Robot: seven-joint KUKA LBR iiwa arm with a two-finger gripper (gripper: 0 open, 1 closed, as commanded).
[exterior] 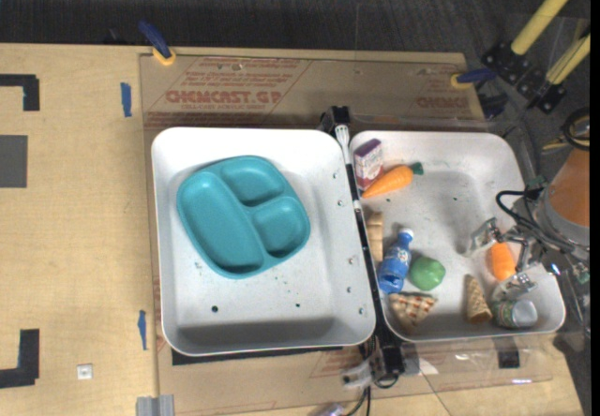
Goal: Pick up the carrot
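The carrot (387,181), orange with a small green top, lies at the far left of the right bin (450,147), just below a purple-and-white box (368,161). My gripper (501,260) is low over the right side of that bin, well to the right of the carrot and not touching it. Its metal fingers (483,237) stand apart on either side of a small orange object (502,263), with gaps showing, so the gripper is open. The wrist and cables hide part of the bin's right wall.
The right bin also holds a blue bottle (398,260), a green ball (427,274), bread-like pieces (411,306) and a wedge (476,299). A teal divided tray (244,215) lies in the left bin (187,311). A black divider (352,170) runs between the bins.
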